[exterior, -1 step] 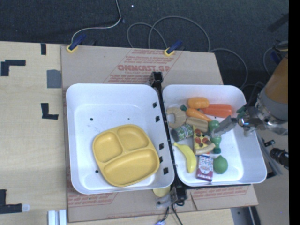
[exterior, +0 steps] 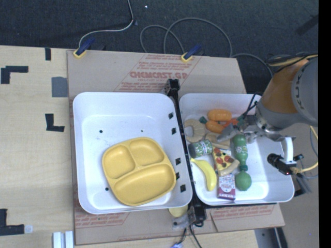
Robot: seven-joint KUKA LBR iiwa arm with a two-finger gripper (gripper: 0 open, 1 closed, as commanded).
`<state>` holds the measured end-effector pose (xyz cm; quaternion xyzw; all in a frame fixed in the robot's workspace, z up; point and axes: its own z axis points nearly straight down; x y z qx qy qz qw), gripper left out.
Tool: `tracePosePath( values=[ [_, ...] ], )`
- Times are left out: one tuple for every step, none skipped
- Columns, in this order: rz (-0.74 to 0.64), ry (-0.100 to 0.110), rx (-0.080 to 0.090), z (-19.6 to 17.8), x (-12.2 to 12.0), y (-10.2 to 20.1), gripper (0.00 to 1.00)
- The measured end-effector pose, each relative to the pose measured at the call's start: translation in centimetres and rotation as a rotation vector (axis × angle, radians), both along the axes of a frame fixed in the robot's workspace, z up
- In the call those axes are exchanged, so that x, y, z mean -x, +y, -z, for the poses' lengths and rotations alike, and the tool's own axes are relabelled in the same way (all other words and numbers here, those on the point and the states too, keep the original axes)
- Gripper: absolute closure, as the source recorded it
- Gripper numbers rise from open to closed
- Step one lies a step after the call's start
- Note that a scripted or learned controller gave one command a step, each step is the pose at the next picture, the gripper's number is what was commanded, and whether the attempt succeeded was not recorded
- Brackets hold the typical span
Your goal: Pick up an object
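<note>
Gripper [exterior: 239, 128] low in right bin [exterior: 276, 190], over green bottle [exterior: 239, 148] amid toy clutter, apparently lining up a pick; finger state impossible to tell. Yellow tray [exterior: 138, 170] alone in left bin [exterior: 93, 112].

A yellow divided tray [exterior: 138, 170] lies in the bin [exterior: 85, 112] away from the end effector [exterior: 239, 130], well apart from it. Cardboard [exterior: 155, 71] underlies both bins on the table [exterior: 31, 154]. Two clamps [exterior: 83, 48] grip the cardboard's edge beyond the end effector, where cables [exterior: 186, 30] loop over dark carpet [exterior: 51, 9].
</note>
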<state>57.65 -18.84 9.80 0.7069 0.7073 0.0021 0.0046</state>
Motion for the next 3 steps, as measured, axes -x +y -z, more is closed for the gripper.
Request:
tracePosePath(
  values=[
    [-0.005,0.002,-0.003,0.9,-6.2,4.0,0.0],
    [-0.003,-0.004,-0.009,-0.5,-6.3,4.1,1.0],
    [-0.006,0.005,-0.005,-9.2,-4.0,10.1,1.0]
  ],
)
